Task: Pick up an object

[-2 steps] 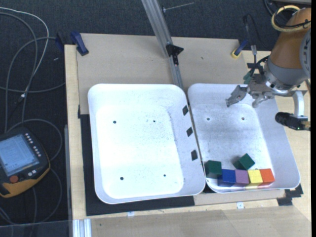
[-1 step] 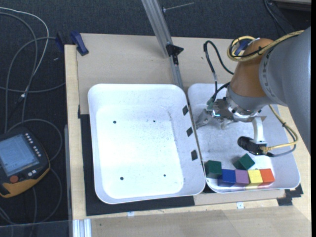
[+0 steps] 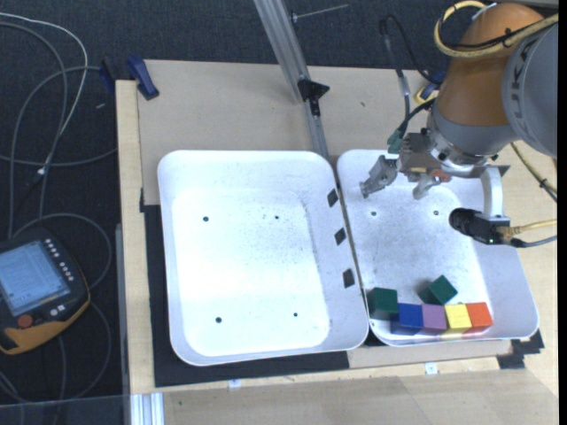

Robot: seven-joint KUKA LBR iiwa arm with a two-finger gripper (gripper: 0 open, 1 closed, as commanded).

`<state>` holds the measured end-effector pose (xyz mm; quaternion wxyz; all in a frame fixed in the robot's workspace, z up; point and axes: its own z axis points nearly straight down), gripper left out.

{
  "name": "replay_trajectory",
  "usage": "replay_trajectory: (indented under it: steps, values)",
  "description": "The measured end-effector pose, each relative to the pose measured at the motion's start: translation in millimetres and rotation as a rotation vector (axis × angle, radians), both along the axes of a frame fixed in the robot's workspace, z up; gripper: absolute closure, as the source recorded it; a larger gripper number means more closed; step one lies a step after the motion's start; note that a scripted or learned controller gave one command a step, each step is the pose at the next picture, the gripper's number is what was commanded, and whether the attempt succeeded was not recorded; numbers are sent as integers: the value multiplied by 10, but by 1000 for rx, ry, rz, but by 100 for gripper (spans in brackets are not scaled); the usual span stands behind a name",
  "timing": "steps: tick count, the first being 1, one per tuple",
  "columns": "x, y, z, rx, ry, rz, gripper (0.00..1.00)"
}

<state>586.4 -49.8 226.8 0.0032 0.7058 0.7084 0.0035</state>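
The end effector (image 3: 400, 182) hangs over the far part of the right bin (image 3: 518, 277), its two fingers spread apart with nothing between them. The blocks all sit at the opposite, near edge of that same bin, well apart from the fingers: a dark green cube (image 3: 384, 301) to the left, then a row of blue cube (image 3: 410, 316), purple cube (image 3: 434, 317), yellow cube (image 3: 457, 315) and orange cube (image 3: 478, 313) touching side by side along the rim, with a second green cube (image 3: 439, 289) tilted just behind the row. So the coming move looks to be a run toward the near rim and slightly rightward, then a descent. The row's long axis follows the rim, which leaves little side room for a finger; the tilted green cube and the dark green one at the left end stand freer and are likelier picks. The wrist's bulk and a black fitting on its cable (image 3: 474, 223) cover part of the bin floor, and the cubes' lower faces are cut off by the bin wall. The left bin (image 3: 177, 171) plays no part
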Motion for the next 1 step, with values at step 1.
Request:
replay_trajectory:
  steps: [1]
  values:
    - [523,342,-283,-1,7,1,0]
